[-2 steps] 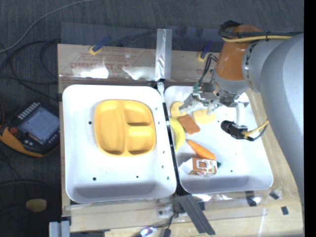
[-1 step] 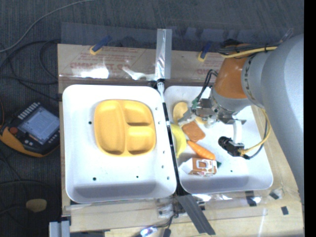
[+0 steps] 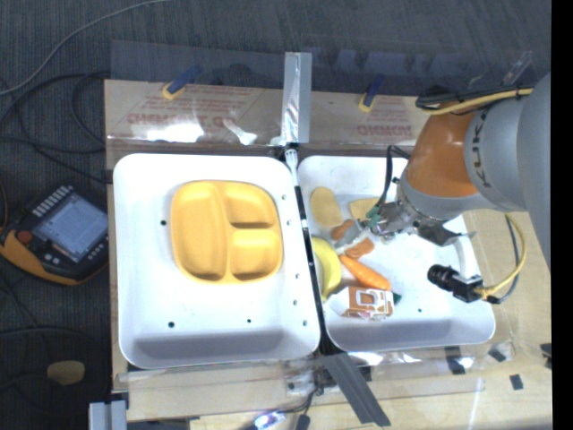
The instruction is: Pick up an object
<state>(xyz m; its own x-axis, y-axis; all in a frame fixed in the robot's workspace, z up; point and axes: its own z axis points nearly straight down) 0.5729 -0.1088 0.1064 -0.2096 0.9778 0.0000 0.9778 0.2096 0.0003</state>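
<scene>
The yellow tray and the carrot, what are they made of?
The yellow tray looks like smooth molded plastic: one even color, rounded compartments, soft shine. The carrot is probably toy plastic too, with its flat bright orange and smooth skin, though real can't be ruled out from here.

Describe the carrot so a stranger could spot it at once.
Start at the right-hand white bin, where the arm reaches in. Among the small items crowded along its left side, the carrot lies slanted, just above a small printed packet and right of a yellow banana-like piece. It alone is a long, tapering, bright orange stick.
</scene>
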